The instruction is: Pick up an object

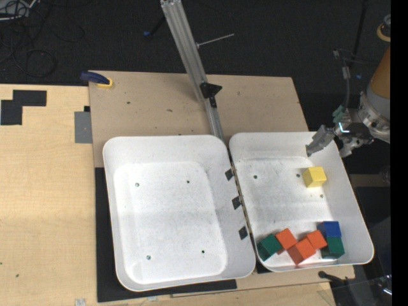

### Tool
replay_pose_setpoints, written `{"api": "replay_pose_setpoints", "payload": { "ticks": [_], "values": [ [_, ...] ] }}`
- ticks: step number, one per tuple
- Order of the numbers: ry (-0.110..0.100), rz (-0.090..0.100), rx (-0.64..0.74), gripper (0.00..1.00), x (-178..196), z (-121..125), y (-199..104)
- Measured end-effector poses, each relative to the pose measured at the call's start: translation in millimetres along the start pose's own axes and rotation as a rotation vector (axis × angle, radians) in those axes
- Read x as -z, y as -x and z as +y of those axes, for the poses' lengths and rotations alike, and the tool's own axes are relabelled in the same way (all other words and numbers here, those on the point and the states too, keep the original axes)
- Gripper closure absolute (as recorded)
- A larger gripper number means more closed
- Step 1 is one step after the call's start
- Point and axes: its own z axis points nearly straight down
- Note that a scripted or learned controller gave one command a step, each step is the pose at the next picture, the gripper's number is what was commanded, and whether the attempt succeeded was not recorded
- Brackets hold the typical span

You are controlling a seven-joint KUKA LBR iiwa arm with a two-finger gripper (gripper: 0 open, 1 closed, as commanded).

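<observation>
From my seat I have the one overhead camera, looking down at a slant on both bins. The left bin [127, 164] is bare white. The right bin [268, 155] holds all the blocks: a yellow block [314, 176] sits alone toward the bin's 2 o'clock side, well apart from the rest. The others are bunched in the 5 o'clock corner, against the near rim: a green block [269, 245], an orange block [286, 238], two more orange blocks [306, 247] touching each other, a blue block [330, 229] and a dark green block [334, 246] just under it.

The gripper [325, 137] comes in from 3 o'clock and hangs over the right bin's far right rim, at about 1 o'clock from the yellow block and near it, not touching. Whether it is spread or pressed together I cannot tell; it is too small and dark against the background. Nothing shows in it.

As I judge it, the pick is not yet done: every block lies on the bin floor. The whole of it is left, descent, closing and lift. The yellow block looks the likeliest target, being nearest and free on all sides.
</observation>
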Motion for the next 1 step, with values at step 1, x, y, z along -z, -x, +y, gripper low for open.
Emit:
{"api": "replay_pose_setpoints", "payload": {
  "ticks": [1],
  "values": [
    [0.004, -0.001, 0.001, 0.00, 2.6, 0.7, 0.1]
  ]
}}
